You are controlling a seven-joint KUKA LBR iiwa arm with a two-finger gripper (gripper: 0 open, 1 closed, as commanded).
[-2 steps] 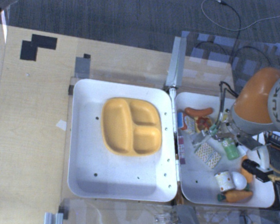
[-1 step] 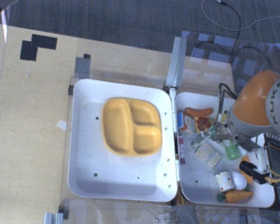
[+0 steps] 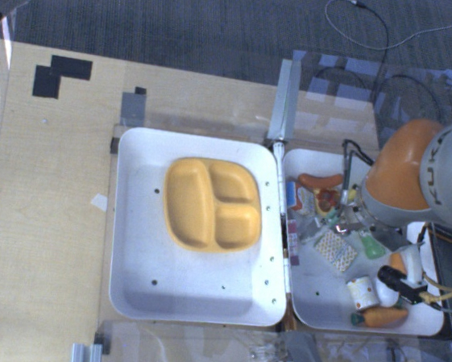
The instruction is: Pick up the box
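Your box (image 3: 335, 249) looks to be the small flat carton with a dotted grey-and-white face, lying tilted in the right bin (image 3: 316, 312), roughly at its middle. That reading is a guess, since the clutter there is small and blurred. Around it sit a green piece (image 3: 371, 247) just to its right, a white cup-like item (image 3: 361, 293) below, an orange carrot-shaped toy (image 3: 382, 316) near the bin's lower rim, and a flat packet (image 3: 292, 200) against the left wall.

The hand (image 3: 343, 218) hangs just above the box's upper edge, under the arm's orange band (image 3: 402, 168). You cannot tell how far it is spread or whether it has anything.

Expect the box to be light, thin-walled cardboard: stiff across its edges, easily dented on the broad face, somewhat slick. Judge the safest hold to be across its two narrow sides. The yellow divided tray (image 3: 211, 204) in the left bin (image 3: 138, 207) plays no part.
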